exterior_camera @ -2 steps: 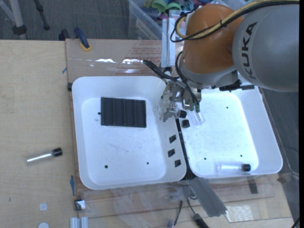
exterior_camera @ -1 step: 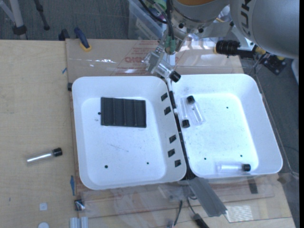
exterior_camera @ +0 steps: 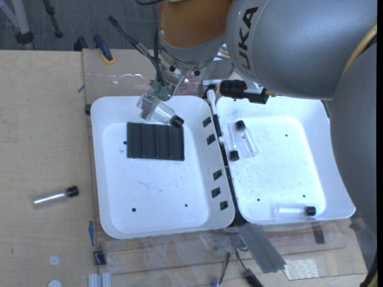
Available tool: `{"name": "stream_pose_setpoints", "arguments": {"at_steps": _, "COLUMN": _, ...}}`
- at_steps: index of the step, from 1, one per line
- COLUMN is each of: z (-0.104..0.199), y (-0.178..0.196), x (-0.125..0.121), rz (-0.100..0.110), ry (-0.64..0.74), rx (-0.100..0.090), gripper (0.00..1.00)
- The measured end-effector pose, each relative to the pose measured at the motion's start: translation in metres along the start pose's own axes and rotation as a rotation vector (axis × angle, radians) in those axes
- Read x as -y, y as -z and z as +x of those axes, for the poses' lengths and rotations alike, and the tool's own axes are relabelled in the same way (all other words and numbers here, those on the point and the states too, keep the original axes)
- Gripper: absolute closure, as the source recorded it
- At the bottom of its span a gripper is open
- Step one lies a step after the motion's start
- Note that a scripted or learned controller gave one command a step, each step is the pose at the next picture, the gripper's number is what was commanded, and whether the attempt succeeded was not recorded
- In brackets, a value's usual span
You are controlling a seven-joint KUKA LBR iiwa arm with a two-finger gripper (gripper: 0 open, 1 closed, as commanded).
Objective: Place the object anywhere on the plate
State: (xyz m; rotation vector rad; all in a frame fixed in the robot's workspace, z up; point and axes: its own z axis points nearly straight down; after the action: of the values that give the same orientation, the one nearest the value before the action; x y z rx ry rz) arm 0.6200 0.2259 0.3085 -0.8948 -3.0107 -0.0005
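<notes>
The arm (exterior_camera: 299,34) takes up the upper right, a broad grey shell with an orange band (exterior_camera: 185,11) above the wrist, reaching down toward the back of the left bin. Below it lies a pale wooden bench (exterior_camera: 42,130), with grey carpet (exterior_camera: 78,11) showing past its far edge and the feet of a stand in the top left corner. Two shallow white bins sit side by side on the bench, touching along their inner rims, where a row of small black clips runs. The left bin (exterior_camera: 155,208) holds a dark ribbed plate (exterior_camera: 155,141) lying flat in its back half. The right bin (exterior_camera: 281,178) holds two clear tubes with black caps lying just beside each other near its left wall (exterior_camera: 239,141), and one more tube (exterior_camera: 293,210) near the front rim.

The gripper (exterior_camera: 157,98) hangs just behind the plate's back edge. A clear tube with a black cap (exterior_camera: 164,114) lies tilted at its tip, cap end touching or just over the plate's back edge; it looks to be clamped between the fingers, though glare on the plastic makes that hard to be sure of. Another capped tube (exterior_camera: 55,195) lies on the bare bench left of the bins. A blue-handled tool (exterior_camera: 103,48) rests near the bench's far edge.
</notes>
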Motion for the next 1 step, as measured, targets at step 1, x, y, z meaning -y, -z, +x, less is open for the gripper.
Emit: {"name": "stream_pose_setpoints", "arguments": {"at_steps": 1, "z": 0.0004, "y": 0.0096, "x": 0.0012, "rz": -0.003, "ry": -0.742, "rx": 0.003, "gripper": 1.0}}
